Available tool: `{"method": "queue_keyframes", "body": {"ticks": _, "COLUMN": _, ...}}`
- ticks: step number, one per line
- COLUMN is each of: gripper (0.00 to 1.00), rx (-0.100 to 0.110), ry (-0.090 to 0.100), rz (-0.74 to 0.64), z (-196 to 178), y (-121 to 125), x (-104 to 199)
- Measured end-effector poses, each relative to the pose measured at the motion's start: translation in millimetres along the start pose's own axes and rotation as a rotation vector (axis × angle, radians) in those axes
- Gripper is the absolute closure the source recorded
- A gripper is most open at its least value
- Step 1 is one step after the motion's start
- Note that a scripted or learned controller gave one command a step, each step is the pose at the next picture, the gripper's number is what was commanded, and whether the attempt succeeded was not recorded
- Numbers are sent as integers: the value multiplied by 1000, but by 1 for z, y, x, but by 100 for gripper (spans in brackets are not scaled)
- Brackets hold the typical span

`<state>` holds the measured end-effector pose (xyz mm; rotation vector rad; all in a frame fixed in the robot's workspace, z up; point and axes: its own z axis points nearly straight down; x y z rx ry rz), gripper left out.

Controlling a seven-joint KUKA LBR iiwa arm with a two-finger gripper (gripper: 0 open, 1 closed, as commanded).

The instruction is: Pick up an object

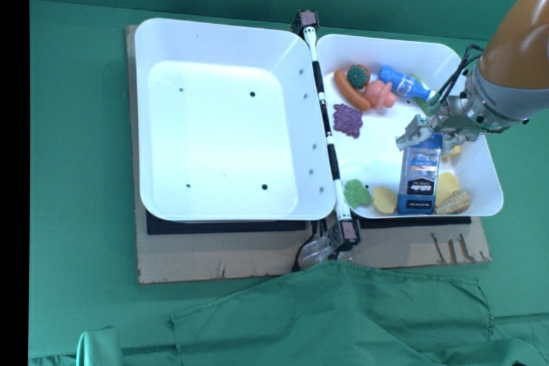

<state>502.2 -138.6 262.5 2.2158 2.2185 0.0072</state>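
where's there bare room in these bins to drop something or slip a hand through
The left bin is bare floor from wall to wall. In the right bin, a patch lies open between the purple grapes, the blue carton and the green piece. The back and the front right corner are crowded, and the gripper hangs over the carton.

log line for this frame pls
arm: over right bin | hand: above blue carton | grasp: unconfirmed | left bin: no items
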Motion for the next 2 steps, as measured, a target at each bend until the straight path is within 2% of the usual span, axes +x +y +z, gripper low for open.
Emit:
{"method": "queue_keyframes", "body": {"ticks": 1, "gripper": 100, "rx": 0, "ry": -2, "rz": 1, "z": 11, "y": 91, "x": -11}}
{"method": "queue_keyframes", "body": {"ticks": 2, "gripper": 100, "rx": 4, "ry": 4, "rz": 7, "z": 53, "y": 58, "x": -49}}
